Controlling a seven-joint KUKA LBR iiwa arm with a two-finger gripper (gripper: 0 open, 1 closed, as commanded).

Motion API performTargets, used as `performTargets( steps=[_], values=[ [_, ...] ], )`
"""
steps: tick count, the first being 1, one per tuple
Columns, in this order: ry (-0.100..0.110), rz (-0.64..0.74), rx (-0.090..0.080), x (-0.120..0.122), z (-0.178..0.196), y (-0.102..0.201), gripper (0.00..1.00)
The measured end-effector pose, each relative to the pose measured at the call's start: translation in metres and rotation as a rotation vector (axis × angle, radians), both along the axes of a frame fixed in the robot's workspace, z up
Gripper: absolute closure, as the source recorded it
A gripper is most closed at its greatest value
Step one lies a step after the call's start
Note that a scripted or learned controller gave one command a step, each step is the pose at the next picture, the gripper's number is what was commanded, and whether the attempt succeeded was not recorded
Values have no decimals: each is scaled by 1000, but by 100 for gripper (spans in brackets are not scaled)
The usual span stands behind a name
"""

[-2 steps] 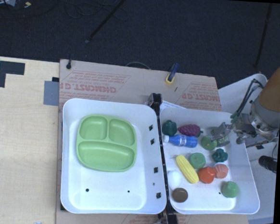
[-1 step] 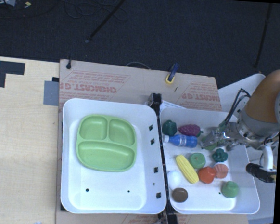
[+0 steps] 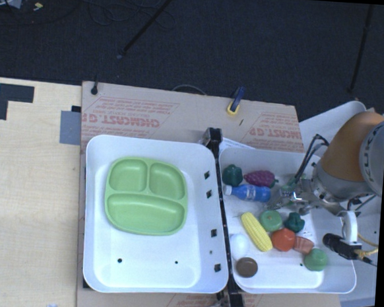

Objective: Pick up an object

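Note:
The right bin (image 3: 340,284) holds several toy foods. A blue bottle (image 3: 248,192) lies on its side near the back, with a purple piece (image 3: 260,178) and a dark green piece (image 3: 232,175) behind it. A yellow corn cob (image 3: 256,231), a light green round piece (image 3: 271,220), a red tomato (image 3: 282,240), a small dark green piece (image 3: 296,222), a green ball (image 3: 315,259) and a brown disc (image 3: 246,267) lie toward the front. My gripper (image 3: 286,197) hangs low inside this bin, just right of the blue bottle and above the light green piece.
The left bin (image 3: 98,255) carries a light green divided plate (image 3: 147,196). A black divider (image 3: 217,211) separates the two bins. The arm's grey body and orange band (image 3: 347,152) stand over the right bin's far right side.

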State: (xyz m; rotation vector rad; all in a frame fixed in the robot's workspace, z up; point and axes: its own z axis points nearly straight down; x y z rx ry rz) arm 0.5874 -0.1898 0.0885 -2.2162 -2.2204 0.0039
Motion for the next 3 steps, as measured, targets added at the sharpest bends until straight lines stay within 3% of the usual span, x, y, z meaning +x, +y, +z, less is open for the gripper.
performTargets(
  steps=[1,3],
  values=[
    [-2,-1,0,1,13,-1,100],
    [-7,-3,-2,-8,116,-6,100]
  ],
)
